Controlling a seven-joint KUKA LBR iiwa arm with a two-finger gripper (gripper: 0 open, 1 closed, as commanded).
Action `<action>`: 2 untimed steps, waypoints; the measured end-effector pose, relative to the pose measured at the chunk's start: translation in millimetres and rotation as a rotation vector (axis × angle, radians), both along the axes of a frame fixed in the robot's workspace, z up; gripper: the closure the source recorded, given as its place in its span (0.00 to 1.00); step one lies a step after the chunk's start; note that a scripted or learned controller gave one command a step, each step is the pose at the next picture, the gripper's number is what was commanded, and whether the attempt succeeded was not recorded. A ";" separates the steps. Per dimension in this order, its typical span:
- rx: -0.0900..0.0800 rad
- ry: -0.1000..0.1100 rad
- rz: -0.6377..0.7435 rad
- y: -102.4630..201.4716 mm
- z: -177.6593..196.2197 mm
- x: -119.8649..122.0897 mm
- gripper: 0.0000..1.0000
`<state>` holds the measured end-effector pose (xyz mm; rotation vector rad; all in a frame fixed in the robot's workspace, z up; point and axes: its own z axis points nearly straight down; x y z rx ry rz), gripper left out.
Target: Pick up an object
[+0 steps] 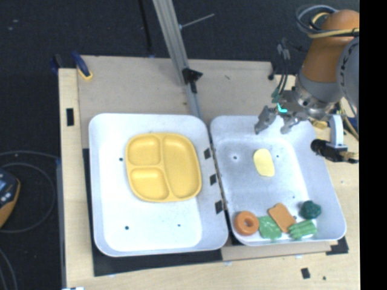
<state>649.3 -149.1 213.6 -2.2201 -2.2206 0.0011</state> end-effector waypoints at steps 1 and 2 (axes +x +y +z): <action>-0.001 -0.004 0.001 0.1 2.0 1.0 0.00; -0.002 0.000 0.001 -0.2 -39.9 0.9 0.00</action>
